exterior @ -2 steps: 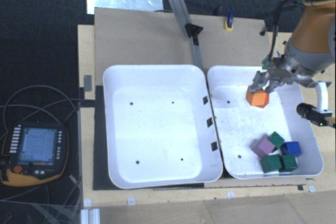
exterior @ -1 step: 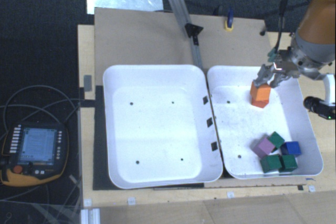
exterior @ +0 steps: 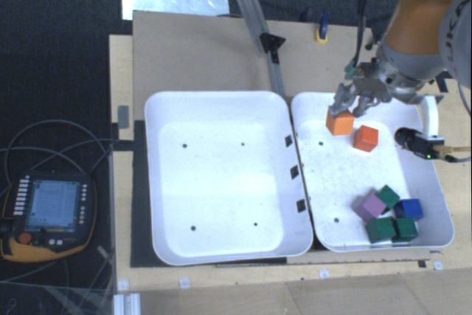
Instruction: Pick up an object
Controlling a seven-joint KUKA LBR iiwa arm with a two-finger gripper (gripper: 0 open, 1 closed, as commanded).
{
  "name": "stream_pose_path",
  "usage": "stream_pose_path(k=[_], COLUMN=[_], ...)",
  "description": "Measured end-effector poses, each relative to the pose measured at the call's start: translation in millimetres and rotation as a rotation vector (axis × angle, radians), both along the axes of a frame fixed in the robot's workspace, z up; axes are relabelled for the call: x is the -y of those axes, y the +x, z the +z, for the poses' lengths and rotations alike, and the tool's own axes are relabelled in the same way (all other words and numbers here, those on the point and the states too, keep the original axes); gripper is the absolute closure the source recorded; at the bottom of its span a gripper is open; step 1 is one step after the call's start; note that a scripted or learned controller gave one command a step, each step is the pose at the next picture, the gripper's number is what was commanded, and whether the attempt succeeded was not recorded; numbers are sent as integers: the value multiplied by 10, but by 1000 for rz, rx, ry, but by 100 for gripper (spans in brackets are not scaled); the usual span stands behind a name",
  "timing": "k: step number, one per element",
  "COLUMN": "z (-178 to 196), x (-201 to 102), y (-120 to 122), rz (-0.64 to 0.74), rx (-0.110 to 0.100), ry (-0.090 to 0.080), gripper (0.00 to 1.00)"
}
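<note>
Bins first: I count two white ones side by side on the bench, the left bin (exterior: 221, 181) and the right bin (exterior: 335, 236). From the right of my view the arm (exterior: 424, 18), grey with an orange band, reaches over the right bin's far end. Its gripper (exterior: 352, 105) hangs just above one orange block (exterior: 340, 122); the fingers seem to touch the block's top, but I cannot tell how far they are parted or whether they grip it. A second orange block (exterior: 366, 138) lies just beside it. Near the right bin's front corner I count five clustered blocks: one purple block (exterior: 369, 206), three green blocks (exterior: 381, 231), one blue block (exterior: 409, 209).
</note>
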State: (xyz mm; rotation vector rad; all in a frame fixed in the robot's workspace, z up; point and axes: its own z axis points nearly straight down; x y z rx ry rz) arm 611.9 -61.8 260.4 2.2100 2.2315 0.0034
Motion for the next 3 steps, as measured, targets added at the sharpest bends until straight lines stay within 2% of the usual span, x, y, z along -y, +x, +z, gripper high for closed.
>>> stream_pose_path(k=[2, 3], z=[-141, -271], x=[-920, -1387], y=[5, 97], rz=[-1, 0], rx=[-3, -2], ry=[0, 0], gripper=[100, 100])
